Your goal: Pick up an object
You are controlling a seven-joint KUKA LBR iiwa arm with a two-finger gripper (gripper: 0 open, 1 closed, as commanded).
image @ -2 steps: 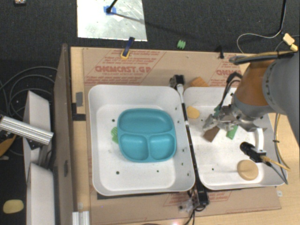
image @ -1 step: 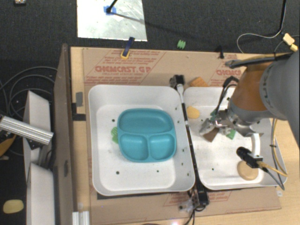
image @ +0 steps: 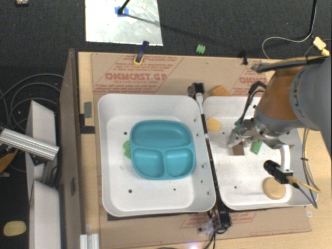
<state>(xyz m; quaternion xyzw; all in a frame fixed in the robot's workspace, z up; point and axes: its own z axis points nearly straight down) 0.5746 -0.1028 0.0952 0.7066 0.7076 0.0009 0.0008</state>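
Brown block is my pick for the target. It lies on the floor of the right bin, just off the tool tip on the near-rim side, touching it or nearly so. It is too small to read a long axis and looks roughly squarish.

Green block is also just beside the tool, on the arm side of the brown one, with its long axis running roughly back-to-front.

Tool state: cannot tell how wide it stands or whether anything is in it, since the wrist covers the tip from this angle. Not calling it a grasp.

Rest, relative to the tool:
- Tan disc is near, toward the divider and a bit further back.
- Tan round piece is well apart, toward the near corner on the arm side.
- Teal plate is well apart, across the divider in the left bin.

Judgement: the move turns on a short shift toward the near rim to centre over the brown block. The main risk is the green block getting bumped or pinched along with it.
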